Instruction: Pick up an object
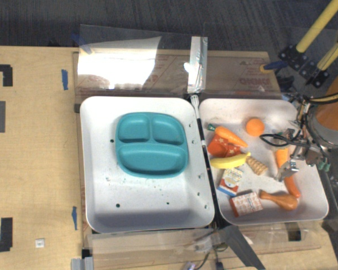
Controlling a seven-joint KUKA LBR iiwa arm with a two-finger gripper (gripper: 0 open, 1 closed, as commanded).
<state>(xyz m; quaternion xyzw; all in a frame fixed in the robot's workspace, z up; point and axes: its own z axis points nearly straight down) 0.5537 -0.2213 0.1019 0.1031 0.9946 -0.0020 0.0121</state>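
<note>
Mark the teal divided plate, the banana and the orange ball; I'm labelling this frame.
teal divided plate [152, 143], camera view, ridge between compartments.
banana [228, 162], camera view, middle of its length.
orange ball [255, 126], camera view, top face.

Orange-banded arm [330, 122], black cabling

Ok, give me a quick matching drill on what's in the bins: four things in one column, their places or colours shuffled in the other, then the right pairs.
Things:
1. divided plate
2. ball
3. banana
4. drumstick

Places or colours:
A. yellow, middle of the right bin
B. teal, in the left bin
C. brown, near the right bin's front edge
D. orange and round, toward the right bin's back

Pairs: 1-B, 2-D, 3-A, 4-C
</note>
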